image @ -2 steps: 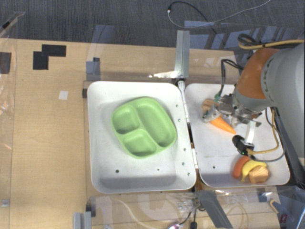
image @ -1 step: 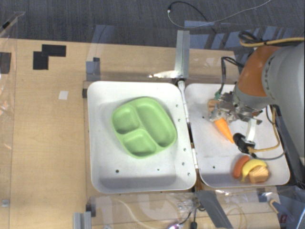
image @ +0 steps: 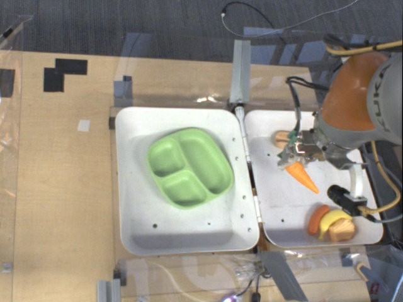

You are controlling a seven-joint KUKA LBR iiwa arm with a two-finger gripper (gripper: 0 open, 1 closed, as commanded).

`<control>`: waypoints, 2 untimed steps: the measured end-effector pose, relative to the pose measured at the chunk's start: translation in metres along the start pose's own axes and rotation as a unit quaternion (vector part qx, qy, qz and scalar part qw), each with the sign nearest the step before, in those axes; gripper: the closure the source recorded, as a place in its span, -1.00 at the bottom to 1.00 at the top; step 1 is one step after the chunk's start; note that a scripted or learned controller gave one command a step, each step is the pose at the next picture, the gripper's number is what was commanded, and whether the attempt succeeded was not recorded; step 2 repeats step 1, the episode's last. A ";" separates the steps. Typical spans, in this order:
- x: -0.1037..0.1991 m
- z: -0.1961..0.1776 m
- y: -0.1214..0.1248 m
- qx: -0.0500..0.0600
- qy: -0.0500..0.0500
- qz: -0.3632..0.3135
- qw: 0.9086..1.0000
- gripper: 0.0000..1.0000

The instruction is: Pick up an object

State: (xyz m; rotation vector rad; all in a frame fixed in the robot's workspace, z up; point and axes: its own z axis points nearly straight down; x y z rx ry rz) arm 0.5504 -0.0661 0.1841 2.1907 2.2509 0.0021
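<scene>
Carrot: your likeliest target is the orange carrot (image: pixel 302 177), lying flat on the floor of the right bin (image: pixel 277 212), thick end up-left, tip pointing down-right toward the bin's lower corner.
Pincer: the gripper (image: pixel 295 153) sits right over the carrot's thick end, at or just above it. The wrist hides the fingertips, so you cannot tell whether it is spread or closed, and nothing shows the carrot between its fingers.
Step in hand: by the look of it, the approach or the moment of closing on the carrot; the object rests on the bin floor, so count the pick as not yet made.
Next move calls for: a firm close across the thick end, then a straight lift. The carrot tapers, so a bite too far toward the tip may let it slide out; watch for it rising off the floor before you call it held.
Neighbours in the right bin: a small tan piece (image: pixel 281 138) just up-left of the gripper, close enough to be nudged; a cluster of toy fruit (image: pixel 332 223), orange, yellow and tan, in the lower right corner, well apart from the carrot.
Left bin: the left bin (image: pixel 135 225) holds a green divided plate (image: pixel 189 166), tilted; it plays no part in this pick.
Arm: the arm (image: pixel 359 99) reaches in from the right, cables trailing.
</scene>
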 end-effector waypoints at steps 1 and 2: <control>0.031 0.000 0.008 0.000 0.000 0.008 1.000 1.00; 0.031 0.000 0.008 0.000 0.000 0.008 1.000 1.00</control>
